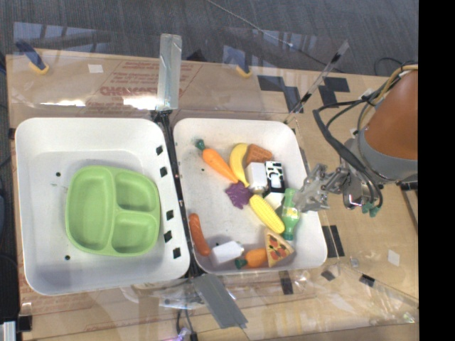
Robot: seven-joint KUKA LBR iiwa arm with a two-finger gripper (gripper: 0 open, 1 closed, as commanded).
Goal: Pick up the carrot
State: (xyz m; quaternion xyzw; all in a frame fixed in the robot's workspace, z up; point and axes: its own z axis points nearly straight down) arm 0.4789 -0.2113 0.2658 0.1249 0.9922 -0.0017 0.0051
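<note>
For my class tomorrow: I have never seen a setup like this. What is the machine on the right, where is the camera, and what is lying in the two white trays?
One camera looks down at a slant on a bench. The grey and orange robot arm reaches in from the right; its gripper hangs at the right bin's edge, holding nothing. That bin holds toy food: a carrot, banana, corn, grapes, a pizza slice. The left bin holds a green divided plate.

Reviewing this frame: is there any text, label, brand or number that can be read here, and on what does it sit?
None is legible.
Red print on the cardboard sheet behind the left bin: several lines, too blurred to read.
Black-and-white pattern on the small box in the right bin: too small to tell whether it is text.
</note>
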